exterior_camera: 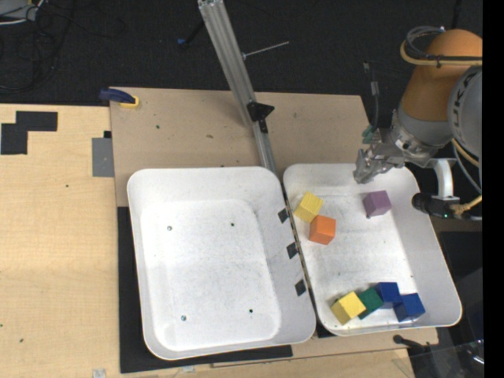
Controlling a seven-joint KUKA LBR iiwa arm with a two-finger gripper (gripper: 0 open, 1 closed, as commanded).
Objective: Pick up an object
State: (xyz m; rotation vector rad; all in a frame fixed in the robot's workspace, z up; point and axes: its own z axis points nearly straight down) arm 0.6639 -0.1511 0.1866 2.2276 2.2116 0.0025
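While no block sits between the tool's fingers, the candidates all lie in the right bin (441, 278). Purple block (377, 203) rests in the bin's upper part, just below and right of the tool (366, 172). Yellow block (309, 206) and orange block (322, 229) sit near the bin's left wall, corners touching or nearly so, orange below and right of yellow. At the bin's lower end a cluster: second yellow block (347, 306), green block (370, 300), two blue blocks (387, 291) (409, 306), packed close in a row.

Tool hangs over the upper edge of the right bin, tips pointed down; it holds nothing. How far the fingers are parted I cannot tell at this size and slant. Arm (437, 85) enters from the right, orange band above the grey wrist.

Left bin (157, 187) lies beside the right one, walls touching along the middle, black clips at the seam. Both bins rest on the worktop (47, 235). A metal rail (232, 61) slants up from the bins' junction toward the top.
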